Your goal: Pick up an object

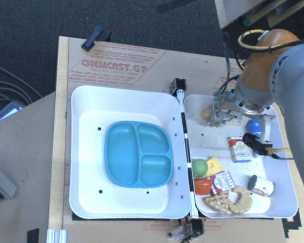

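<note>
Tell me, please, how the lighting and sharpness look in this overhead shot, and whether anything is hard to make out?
Camera view: even, soft light with faint shadows; the white bins look bright without washing out; the blue divided tray is crisp; the gripper at the right bin's far end is small and muddled; the grey arm nearest the lens looks soft.

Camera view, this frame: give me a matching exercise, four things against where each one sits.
Things:
1. blue divided plate
2. gripper
3. green ball
4. waffle

Places:
A. near end of the right bin
B. far end of the right bin
C. middle of the left bin
D. right bin, close to the divider between the bins

Pairs: 1-C, 2-B, 3-D, 4-A
</note>
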`<state>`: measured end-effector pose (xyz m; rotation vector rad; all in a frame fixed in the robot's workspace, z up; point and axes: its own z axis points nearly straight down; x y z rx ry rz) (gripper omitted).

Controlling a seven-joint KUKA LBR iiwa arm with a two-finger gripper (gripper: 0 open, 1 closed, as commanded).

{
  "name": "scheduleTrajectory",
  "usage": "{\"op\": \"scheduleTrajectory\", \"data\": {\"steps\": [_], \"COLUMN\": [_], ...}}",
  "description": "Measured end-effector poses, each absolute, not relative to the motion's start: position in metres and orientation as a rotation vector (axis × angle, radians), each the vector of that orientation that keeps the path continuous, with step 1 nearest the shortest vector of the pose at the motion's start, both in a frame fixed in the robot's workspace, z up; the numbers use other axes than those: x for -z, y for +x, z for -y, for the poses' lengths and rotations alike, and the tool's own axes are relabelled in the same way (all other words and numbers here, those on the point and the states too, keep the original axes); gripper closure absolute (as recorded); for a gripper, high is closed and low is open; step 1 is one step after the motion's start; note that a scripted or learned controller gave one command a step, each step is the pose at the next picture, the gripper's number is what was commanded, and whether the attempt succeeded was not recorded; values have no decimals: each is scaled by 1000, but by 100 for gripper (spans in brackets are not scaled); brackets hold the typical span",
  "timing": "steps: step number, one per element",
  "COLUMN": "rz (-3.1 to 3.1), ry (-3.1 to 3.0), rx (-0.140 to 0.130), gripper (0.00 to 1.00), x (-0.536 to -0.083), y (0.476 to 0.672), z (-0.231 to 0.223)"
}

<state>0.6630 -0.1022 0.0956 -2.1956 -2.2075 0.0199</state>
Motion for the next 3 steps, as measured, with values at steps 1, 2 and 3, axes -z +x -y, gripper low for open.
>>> {"op": "scheduleTrajectory", "data": {"steps": [1,2,3], "rz": [2209,2217,2220], "ry": [-2197,-2218,-2219], "rx": [-17,-7,-6], "gripper": [0,0,100], "x": [-96,-85,-95], "y": [664,665,666], "z": [102,93,93]}}
